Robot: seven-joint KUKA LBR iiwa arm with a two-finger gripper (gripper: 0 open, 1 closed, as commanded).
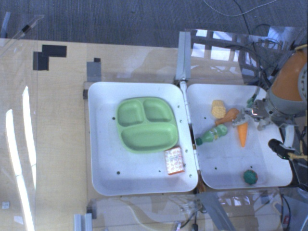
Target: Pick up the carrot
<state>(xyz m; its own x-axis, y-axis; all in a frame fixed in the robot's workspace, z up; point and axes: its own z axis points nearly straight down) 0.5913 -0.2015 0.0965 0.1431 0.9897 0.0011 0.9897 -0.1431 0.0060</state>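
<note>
Cut off by the frame at three o'clock: most of the arm (291, 83), orange band only partly in sight. Too small and cluttered to tell at the gripper (255, 113). Top end of the carrot (242, 133), at twelve o'clock, tucked against that metalwork. Print on the small carton (174, 160) unreadable.

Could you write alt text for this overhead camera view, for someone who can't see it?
A grey and orange robot arm reaches from the right over the right-hand white bin, its gripper just above an orange carrot. That bin also holds a green bottle; the left bin holds a green divided plate.
</note>
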